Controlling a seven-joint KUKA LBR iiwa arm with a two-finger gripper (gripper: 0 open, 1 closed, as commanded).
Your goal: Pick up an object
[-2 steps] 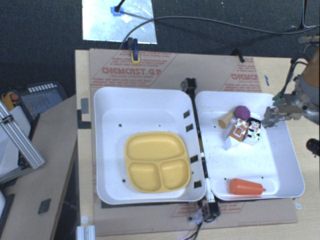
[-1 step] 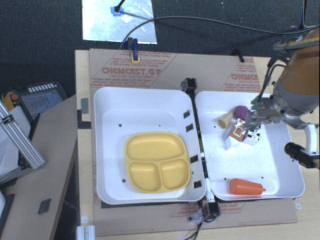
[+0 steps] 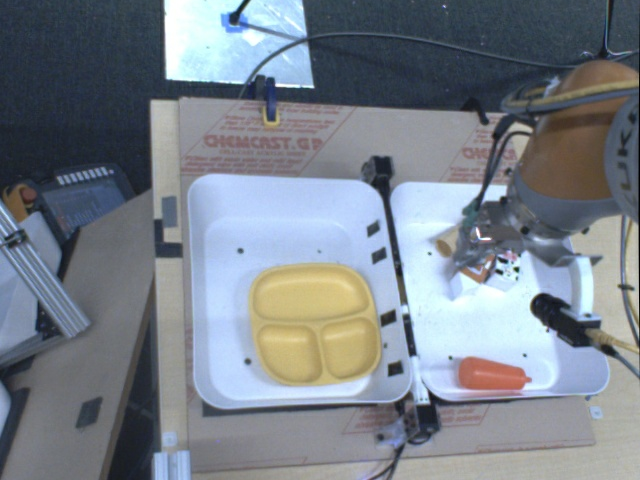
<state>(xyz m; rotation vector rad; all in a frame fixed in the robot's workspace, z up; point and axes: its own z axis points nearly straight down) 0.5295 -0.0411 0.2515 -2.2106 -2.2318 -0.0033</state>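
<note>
Two shallow white bins sit side by side on the counter. The left bin (image 3: 215, 218) holds a yellow divided tray (image 3: 314, 322) near its front edge. In the right bin (image 3: 590, 373), an orange carrot (image 3: 492, 374) lies by the front edge, while the arm's jaws (image 3: 478, 258) hang over small jumbled objects (image 3: 490, 265) near the bin's middle; whether the jaws are open or closed cannot be told.

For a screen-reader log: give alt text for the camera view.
A grey and orange arm's gripper hangs low over the right white bin, which holds an orange carrot-like toy. The left bin holds a yellow divided plate.
</note>
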